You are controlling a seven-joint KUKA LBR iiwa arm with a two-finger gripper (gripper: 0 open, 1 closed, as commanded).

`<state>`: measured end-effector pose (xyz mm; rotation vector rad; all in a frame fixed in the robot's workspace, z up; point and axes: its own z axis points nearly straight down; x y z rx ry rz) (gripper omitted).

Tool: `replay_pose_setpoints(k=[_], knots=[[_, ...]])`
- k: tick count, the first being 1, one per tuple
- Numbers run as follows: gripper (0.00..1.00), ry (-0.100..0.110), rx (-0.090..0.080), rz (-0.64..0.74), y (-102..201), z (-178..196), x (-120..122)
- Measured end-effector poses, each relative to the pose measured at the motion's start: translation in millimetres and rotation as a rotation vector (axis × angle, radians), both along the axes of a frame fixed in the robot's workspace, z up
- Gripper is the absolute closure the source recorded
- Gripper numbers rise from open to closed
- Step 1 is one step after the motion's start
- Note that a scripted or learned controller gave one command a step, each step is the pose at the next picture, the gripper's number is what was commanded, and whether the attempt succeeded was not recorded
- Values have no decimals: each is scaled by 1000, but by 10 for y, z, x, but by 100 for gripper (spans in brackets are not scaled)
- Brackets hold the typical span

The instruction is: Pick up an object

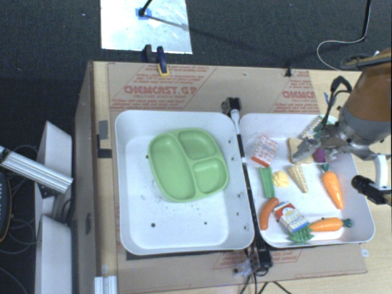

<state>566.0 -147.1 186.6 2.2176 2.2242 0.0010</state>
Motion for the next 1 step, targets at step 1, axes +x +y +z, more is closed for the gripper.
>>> replay_pose_setpoints(k=[1], knots=[[0, -1, -1, -2, -381, -1022, 53]])
